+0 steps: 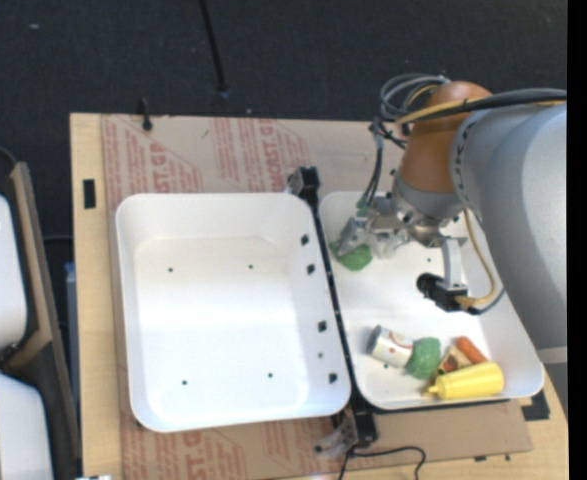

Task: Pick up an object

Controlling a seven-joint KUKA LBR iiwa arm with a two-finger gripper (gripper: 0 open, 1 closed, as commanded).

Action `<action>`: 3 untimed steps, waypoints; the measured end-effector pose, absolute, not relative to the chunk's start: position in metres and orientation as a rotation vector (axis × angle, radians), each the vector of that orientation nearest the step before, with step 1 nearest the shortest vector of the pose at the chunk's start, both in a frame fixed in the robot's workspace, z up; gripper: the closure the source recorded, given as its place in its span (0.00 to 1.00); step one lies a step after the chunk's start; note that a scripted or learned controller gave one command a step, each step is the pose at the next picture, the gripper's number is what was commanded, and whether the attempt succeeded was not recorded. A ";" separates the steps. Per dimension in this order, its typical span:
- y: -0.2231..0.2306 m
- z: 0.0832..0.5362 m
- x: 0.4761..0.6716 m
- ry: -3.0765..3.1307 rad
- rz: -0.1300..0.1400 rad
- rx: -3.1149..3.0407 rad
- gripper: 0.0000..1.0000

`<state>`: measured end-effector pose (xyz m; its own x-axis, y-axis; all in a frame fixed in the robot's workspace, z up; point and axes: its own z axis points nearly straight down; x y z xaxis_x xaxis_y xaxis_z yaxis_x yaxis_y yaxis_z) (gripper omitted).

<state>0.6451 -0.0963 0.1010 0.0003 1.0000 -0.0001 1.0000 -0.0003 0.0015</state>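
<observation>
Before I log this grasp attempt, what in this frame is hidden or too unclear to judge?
- Gripper: small and blurred in the camera view; grip on the green object below it cannot be judged.
- Right bin: its far right part is covered by the grey arm.
- Pile near the front: the green lump overlaps the white cylinder; the yellow item partly hides the orange piece.

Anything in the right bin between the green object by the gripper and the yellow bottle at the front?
Mostly bare white bin floor in the camera view. Near the yellow bottle lie a white cylinder and a green lump; the green object sits apart by the gripper.
</observation>
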 end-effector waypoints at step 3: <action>-0.097 0.101 0.641 2.220 0.000 2.222 0.00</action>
